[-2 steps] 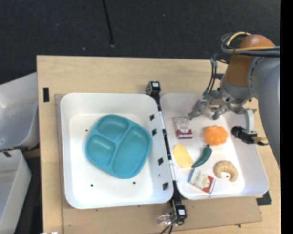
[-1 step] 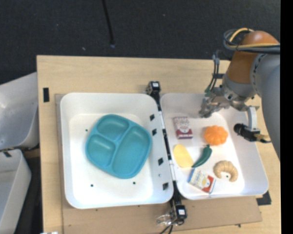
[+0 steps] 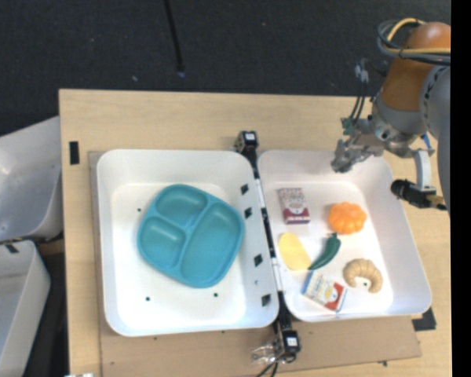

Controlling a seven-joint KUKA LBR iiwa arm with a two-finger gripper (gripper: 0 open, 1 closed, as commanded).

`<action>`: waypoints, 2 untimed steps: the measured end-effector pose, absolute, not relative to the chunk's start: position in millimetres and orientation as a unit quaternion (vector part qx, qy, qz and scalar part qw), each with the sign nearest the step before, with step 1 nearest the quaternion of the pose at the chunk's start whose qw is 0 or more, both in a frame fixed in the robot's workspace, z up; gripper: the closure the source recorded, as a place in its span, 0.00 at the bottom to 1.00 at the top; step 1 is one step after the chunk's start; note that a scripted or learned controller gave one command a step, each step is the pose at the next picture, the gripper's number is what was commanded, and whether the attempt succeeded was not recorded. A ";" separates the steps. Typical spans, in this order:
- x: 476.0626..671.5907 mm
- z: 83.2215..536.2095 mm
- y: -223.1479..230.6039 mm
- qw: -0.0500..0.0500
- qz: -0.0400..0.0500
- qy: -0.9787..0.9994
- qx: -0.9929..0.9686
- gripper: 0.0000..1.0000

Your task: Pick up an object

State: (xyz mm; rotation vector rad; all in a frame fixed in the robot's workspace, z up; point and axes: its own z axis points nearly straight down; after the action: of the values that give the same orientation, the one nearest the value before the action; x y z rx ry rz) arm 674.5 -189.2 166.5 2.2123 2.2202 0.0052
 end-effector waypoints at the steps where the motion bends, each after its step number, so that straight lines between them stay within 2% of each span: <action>1: 671.0 230.5 -194.3 0.004 0.002 0.707 0.707 1.00; 2: 672.1 278.3 -202.2 0.004 0.002 0.706 0.708 1.00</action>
State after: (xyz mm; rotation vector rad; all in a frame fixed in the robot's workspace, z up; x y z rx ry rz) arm 672.1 -202.2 278.3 2.2186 2.2136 0.0049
